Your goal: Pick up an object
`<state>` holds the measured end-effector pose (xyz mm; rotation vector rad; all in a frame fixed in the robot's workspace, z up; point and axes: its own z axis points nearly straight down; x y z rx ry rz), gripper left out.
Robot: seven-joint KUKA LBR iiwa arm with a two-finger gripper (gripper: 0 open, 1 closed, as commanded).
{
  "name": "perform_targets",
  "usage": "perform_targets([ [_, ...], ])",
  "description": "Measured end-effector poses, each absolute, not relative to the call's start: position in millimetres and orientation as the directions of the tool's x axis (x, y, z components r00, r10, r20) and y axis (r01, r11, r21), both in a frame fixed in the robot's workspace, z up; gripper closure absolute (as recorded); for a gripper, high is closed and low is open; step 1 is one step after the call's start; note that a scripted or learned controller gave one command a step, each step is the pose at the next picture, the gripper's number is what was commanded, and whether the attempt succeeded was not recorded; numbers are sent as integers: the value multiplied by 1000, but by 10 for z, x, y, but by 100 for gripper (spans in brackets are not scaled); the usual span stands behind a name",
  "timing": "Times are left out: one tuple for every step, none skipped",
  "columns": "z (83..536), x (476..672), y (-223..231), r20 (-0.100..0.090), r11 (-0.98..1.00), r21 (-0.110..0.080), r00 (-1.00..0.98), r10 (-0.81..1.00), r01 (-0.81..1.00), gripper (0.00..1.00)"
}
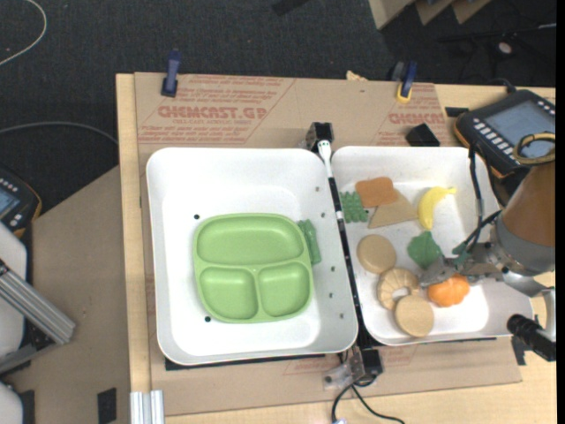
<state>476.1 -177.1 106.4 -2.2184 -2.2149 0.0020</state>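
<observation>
1. Left white shallow plastic bin (168, 263) held a pale green three-compartment plastic tray (253, 266), sitting flat near the bin's middle. A small darker green piece (308, 241) touched the tray's right edge.
2. Right white shallow plastic bin (477, 321) held the loose toy food: dark green leafy piece (353, 208) by the left wall, orange-brown flat slab (376, 190) with a tan wedge (394, 214) just below it, yellow banana-shaped piece (433, 205), tan round disc (377, 254), green broccoli-like lump (424, 249), tan ridged shell-like piece (396, 284), second tan disc (414, 315) at the front.
3. Likely target: small orange rounded piece (449, 291), in the right bin's lower right, touching or just beside the broccoli lump and shell piece. Judged light, stiff, smooth plastic, so slip risk on the curved sides. Best taken across its widest middle, clear of the neighbours.
4. Gripper (459, 268) sat low over the right bin, right at the orange piece and broccoli lump. Could not tell the finger spacing, or whether anything was between them; too dark and cluttered there.
5. Grey arm with orange band (532, 215) came in from the right over the tan surface (265, 113).
</observation>
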Motion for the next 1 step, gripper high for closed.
perform_targets([
  [1162, 4793, -1788, -1, -2, 1, 2, 1000, 1000, 100],
])
